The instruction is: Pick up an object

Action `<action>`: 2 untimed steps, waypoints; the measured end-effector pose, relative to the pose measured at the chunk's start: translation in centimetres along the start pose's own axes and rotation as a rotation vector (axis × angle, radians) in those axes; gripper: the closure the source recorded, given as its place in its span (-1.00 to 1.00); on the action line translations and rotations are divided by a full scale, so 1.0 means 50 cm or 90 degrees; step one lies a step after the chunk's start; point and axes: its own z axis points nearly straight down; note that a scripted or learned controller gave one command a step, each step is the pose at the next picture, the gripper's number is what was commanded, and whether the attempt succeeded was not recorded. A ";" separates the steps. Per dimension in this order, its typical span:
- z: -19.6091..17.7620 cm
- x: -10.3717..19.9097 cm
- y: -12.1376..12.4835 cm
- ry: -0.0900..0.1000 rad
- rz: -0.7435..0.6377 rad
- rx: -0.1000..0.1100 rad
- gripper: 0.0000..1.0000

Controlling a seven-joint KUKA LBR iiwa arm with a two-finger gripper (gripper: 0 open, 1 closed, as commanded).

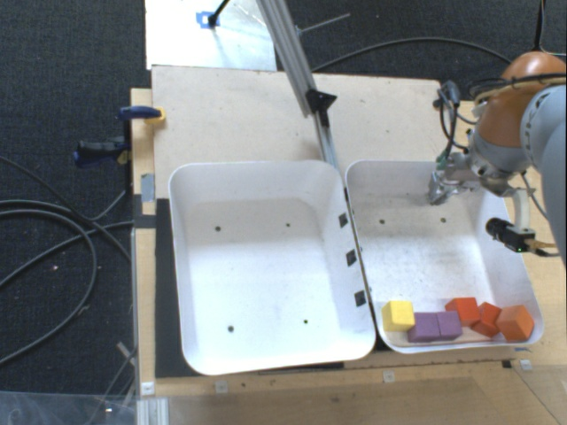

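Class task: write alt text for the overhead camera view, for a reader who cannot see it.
A grey robot arm reaches from the right, its pincer over the far end of the right white bin. Along that bin's near edge lie a yellow block, a purple block and orange blocks. The left white bin sits alongside.

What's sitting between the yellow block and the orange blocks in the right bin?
The purple block lies between the yellow block and the orange blocks, in the camera view.

Smooth, faintly glossy white plastic bins (266, 180) — matt pale board bench (230, 113) — dark rough carpet-like floor (62, 60)
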 end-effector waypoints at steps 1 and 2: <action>-0.023 0.000 0.003 -0.001 -0.003 -0.002 1.00; -0.047 0.000 0.006 -0.002 -0.005 -0.005 1.00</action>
